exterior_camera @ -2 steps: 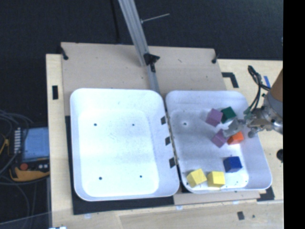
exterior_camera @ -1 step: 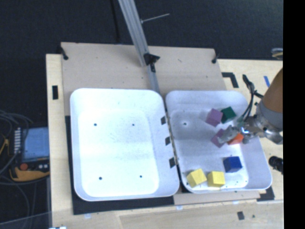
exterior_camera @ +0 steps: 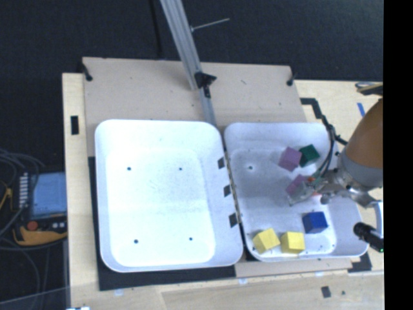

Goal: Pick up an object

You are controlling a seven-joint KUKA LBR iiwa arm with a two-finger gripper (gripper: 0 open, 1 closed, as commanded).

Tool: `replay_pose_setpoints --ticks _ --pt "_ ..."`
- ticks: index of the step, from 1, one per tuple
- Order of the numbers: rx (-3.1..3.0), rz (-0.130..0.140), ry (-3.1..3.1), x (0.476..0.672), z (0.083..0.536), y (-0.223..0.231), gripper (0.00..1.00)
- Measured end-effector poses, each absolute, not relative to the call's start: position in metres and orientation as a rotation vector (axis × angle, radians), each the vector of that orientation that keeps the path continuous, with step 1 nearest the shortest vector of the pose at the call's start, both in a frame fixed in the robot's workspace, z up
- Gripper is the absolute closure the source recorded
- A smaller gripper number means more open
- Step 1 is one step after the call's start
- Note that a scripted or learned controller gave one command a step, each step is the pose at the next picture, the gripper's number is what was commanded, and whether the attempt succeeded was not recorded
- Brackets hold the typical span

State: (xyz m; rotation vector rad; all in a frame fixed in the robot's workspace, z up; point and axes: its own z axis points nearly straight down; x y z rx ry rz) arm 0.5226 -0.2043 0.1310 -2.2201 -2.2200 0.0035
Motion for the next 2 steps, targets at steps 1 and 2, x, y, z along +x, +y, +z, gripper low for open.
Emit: replay_pose_setpoints --ticks 1,2 --pt "-2.233 -0.002 -2.219 0.524 0.145 -0.207 1.00" --pt "-2.224 -0.005 -2.230 0.519 0.206 -0.205 1.00"
